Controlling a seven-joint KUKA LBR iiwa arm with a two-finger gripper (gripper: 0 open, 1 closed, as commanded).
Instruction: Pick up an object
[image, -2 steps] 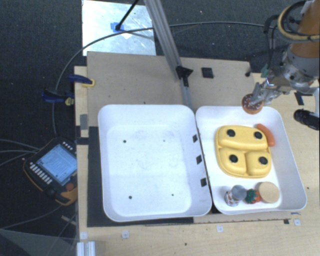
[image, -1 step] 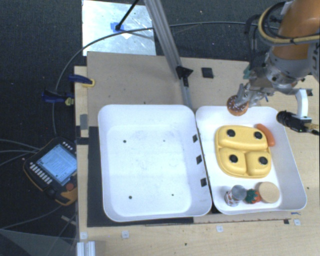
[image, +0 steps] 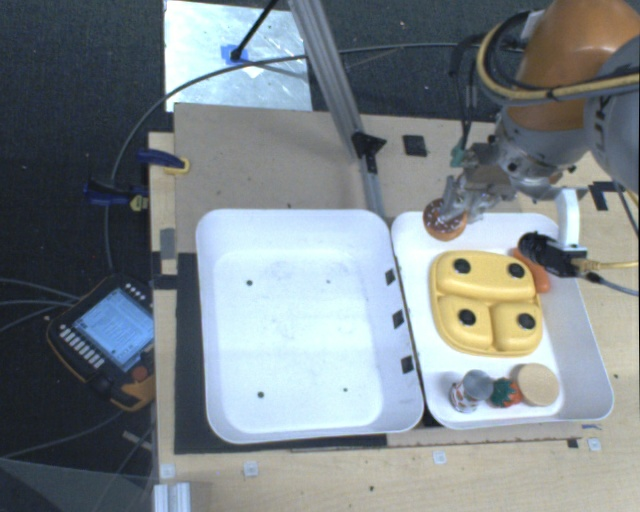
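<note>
Camera view: you saw gripper (image: 452, 208) at right bin's (image: 585, 345) far-left corner, touching small brown donut-like piece (image: 442, 222). Jaw state: cannot tell. Yellow block (image: 487, 300) lay mid-bin; small toys (image: 497, 388) near front rim. Risk, as judged: piece sat against rim, so fingers could strike wall or push it aside. Left bin (image: 300, 320) offered open room.

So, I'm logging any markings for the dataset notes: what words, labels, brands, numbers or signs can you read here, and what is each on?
None can be read.
Handheld pendant left of the bins: its lit screen shows blurred bluish content, too small to read.
Yellow object in the right bin: four black dots, no lettering.
Left bin: a few dark specks and black tabs on its edge, no text.
</note>
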